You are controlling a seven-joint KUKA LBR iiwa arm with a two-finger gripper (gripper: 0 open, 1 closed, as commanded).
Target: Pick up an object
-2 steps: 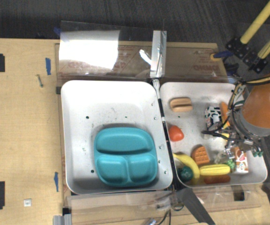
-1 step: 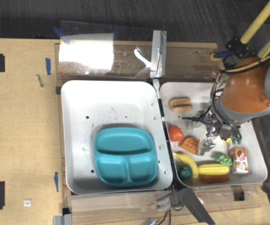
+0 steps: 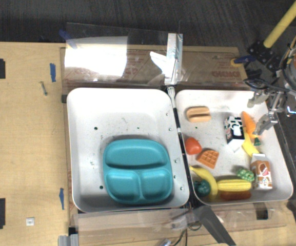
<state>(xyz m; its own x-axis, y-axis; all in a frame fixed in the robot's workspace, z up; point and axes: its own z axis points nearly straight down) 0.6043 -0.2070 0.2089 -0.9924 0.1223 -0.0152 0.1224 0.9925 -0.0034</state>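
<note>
The right bin (image 3: pixel 283 160) holds several toy foods: a hot dog bun (image 3: pixel 198 114), a red tomato (image 3: pixel 192 146), a waffle (image 3: pixel 208 158), a banana (image 3: pixel 205 177), a corn cob (image 3: pixel 234 184), broccoli (image 3: pixel 246 175), a milk carton (image 3: pixel 261 173), a black-and-white carton (image 3: pixel 234 128), an orange carrot (image 3: pixel 248 124) and a yellow piece (image 3: pixel 249 148). My gripper (image 3: pixel 262 111) hangs over the bin's upper right corner, just right of the carrot. Its two metal fingers stand apart, open, with nothing between them.
The left bin (image 3: pixel 81 137) bears a teal divided plate (image 3: pixel 136 170). A clear plastic sheet and a taped divider (image 3: pixel 172 60) stand behind the bins. A yellow rod (image 3: pixel 287 15) and cables crowd the upper right by the arm.
</note>
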